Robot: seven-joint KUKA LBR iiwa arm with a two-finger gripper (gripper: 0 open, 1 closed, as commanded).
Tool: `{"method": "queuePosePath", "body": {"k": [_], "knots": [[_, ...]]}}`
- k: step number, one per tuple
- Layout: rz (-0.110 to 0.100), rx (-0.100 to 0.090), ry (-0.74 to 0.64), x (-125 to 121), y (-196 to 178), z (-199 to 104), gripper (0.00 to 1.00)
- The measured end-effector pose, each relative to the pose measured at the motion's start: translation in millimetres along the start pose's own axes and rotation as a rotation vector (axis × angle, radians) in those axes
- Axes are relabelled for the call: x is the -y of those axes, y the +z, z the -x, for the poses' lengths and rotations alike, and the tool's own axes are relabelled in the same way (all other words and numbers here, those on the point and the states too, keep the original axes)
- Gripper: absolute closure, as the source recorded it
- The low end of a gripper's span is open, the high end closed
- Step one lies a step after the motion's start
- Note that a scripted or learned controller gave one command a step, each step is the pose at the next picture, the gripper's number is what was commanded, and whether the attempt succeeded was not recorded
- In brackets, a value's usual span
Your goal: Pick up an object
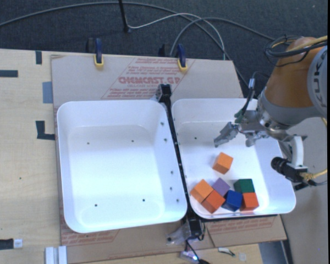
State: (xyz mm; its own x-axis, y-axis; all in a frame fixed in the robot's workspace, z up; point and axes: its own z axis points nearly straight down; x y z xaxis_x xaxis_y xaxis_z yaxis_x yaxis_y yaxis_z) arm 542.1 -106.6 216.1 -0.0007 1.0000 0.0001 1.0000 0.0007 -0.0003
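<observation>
In the right bin (198, 114) a lone orange cube (223, 163) lies near the middle. A cluster sits at the bin's front edge: two orange cubes (207, 196), a purple cube (221, 186), a blue cube (232, 200), a green cube (243, 185) and a small orange-red cube (250, 201). My gripper (237, 136) hangs over the right bin, above and slightly behind the lone orange cube, fingers spread open with nothing between them.
The left bin (115, 164) stands beside the right one, a black divider (173, 147) between them. Cardboard with two clamps (99, 59) lies behind the bins. Cables trail across the dark floor at the back.
</observation>
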Motion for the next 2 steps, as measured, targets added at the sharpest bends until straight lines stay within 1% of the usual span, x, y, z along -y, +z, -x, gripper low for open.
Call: {"method": "queuePosePath", "body": {"k": [1,2], "knots": [[-0.007,-0.001,0.001,-25.0,75.4,22.9,0.00],[0.002,0.001,0.000,-0.2,126.3,-3.2,0.00]]}}
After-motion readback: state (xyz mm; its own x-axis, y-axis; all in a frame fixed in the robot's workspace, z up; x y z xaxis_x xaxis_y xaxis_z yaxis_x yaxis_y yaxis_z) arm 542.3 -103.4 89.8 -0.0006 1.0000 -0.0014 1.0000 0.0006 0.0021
